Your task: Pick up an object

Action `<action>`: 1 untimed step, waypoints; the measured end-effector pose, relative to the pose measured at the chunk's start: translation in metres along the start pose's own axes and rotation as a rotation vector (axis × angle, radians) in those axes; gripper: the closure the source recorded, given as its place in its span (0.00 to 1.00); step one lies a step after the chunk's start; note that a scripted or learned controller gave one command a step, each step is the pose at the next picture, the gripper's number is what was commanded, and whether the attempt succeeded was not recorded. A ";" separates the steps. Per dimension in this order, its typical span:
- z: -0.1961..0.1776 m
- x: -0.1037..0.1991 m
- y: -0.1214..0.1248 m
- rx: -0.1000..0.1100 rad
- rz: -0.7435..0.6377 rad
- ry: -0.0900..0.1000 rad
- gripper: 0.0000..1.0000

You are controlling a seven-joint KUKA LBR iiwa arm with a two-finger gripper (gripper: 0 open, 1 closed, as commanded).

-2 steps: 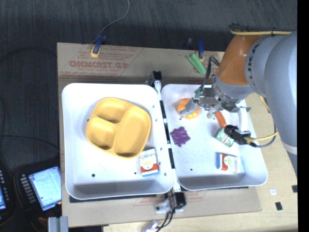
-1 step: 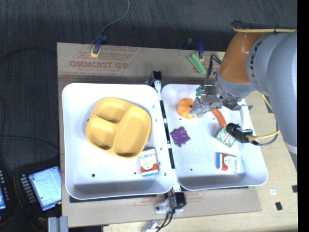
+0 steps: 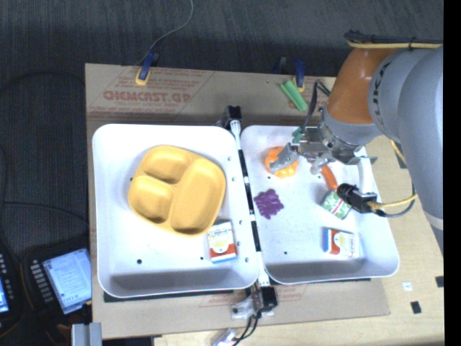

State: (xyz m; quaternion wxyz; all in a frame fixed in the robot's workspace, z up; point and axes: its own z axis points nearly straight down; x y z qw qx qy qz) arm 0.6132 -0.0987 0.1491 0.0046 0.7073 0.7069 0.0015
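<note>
Grey arm, orange band

"CHEMCAST" (reddish print) on cardboard sheet

Right bin's centre floor open, purple grapes left, 2 cartons right

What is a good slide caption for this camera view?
KUKA arm's tool over the right bin, beside an orange toy; yellow divided tray in the left bin.
</note>
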 end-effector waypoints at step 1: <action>-0.010 0.000 0.000 -0.001 -0.001 0.000 1.00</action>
